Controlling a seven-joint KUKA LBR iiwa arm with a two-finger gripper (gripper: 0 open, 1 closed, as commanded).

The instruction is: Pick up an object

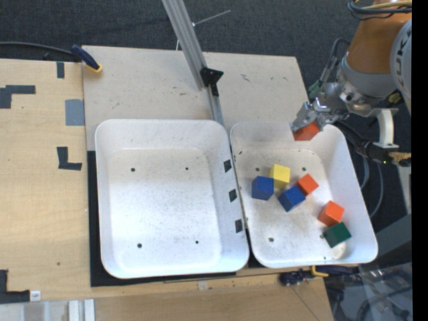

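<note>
The arm [378, 45] comes in from 3 o'clock and bends over the far corner of the right bin [354, 199]. Its hand [309, 122] is closed on an orange-red block [307, 132]. The block sits between the fingers, up above the bin's rim at about 1 o'clock of that bin.

6 more blocks lie on the floor of the right bin. A yellow block [281, 174] is near the middle. A blue block [263, 188] is just beside it at 8 o'clock. A second blue block [291, 198] is at 5 o'clock of the yellow one, and it touches a small orange block [307, 184]. Farther toward 5 o'clock lies another orange block [331, 212], with a green block [337, 234] right next to it near the bin's front corner.

The left bin [107, 199] stands beside the right bin, at its 9 o'clock. Both bins rest on the bench [147, 79]. A grey metal bar [184, 29] slants over the bench at 12 o'clock.
</note>
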